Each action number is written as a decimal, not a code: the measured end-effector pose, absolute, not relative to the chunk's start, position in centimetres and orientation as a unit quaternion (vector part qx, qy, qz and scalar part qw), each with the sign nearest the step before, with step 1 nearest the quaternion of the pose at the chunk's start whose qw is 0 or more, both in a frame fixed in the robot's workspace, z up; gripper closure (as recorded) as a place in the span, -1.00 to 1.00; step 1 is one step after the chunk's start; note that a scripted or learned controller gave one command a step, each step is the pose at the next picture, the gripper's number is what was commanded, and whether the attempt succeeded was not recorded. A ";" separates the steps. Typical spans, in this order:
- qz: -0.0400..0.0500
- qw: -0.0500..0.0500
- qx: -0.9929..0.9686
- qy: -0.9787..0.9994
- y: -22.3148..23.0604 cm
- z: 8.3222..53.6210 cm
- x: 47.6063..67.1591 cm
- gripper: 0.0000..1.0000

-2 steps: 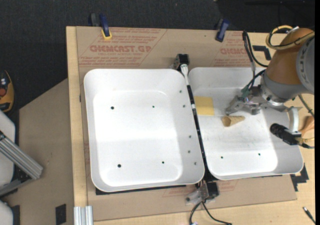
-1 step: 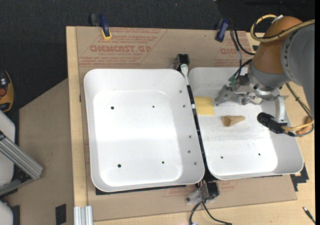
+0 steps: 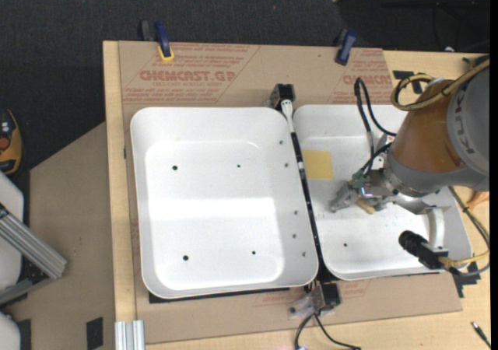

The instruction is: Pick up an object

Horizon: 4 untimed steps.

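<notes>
Reaching in from frame right, my arm [image 3: 436, 138] crosses the right bin [image 3: 366, 259], wrist angled down so the gripper [image 3: 346, 197] sits low near the bin floor.
- Gripper: mid-right of frame; whether spread or pressed together, I cannot tell.
- Yellow square [image 3: 317, 164]: flat on the bin floor, up and left of the gripper, apart from it; likeliest pick, ungrasped.
- Left bin [image 3: 148, 185]: frame centre-left.
</notes>
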<state>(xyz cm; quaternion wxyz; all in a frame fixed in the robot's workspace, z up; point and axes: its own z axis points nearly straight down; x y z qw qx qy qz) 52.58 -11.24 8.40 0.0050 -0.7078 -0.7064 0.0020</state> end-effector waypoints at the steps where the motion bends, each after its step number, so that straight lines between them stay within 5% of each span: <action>1: -0.001 -0.003 -0.707 -0.708 -12.8 8.5 57.2 -1.00; 2: -0.001 -0.004 -0.707 -0.707 -17.0 8.6 62.5 -1.00; 3: -0.001 -0.003 -0.707 -0.707 -20.1 8.5 64.5 -1.00; 4: 0.002 0.000 -0.707 -0.707 -20.0 9.5 64.3 1.00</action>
